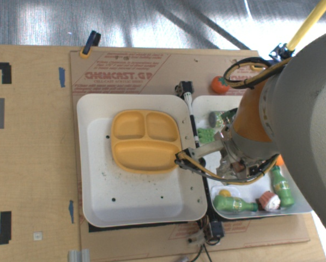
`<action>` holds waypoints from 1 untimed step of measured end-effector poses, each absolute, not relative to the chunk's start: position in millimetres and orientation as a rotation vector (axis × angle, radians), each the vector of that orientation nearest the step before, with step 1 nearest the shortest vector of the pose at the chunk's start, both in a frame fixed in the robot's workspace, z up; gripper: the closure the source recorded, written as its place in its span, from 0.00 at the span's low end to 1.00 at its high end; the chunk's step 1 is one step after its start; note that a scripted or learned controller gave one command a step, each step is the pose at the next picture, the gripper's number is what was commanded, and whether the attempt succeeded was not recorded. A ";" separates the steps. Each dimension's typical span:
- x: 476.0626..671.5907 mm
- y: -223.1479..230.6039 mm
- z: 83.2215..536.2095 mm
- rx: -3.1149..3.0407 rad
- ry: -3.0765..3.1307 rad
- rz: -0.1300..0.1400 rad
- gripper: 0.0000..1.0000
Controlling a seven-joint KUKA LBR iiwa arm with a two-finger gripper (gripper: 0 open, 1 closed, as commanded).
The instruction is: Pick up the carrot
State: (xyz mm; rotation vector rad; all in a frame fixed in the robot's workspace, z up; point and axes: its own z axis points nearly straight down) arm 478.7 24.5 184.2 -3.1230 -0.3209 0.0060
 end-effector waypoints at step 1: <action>585.6 36.4 184.5 -3.120 -0.363 -0.001 1.00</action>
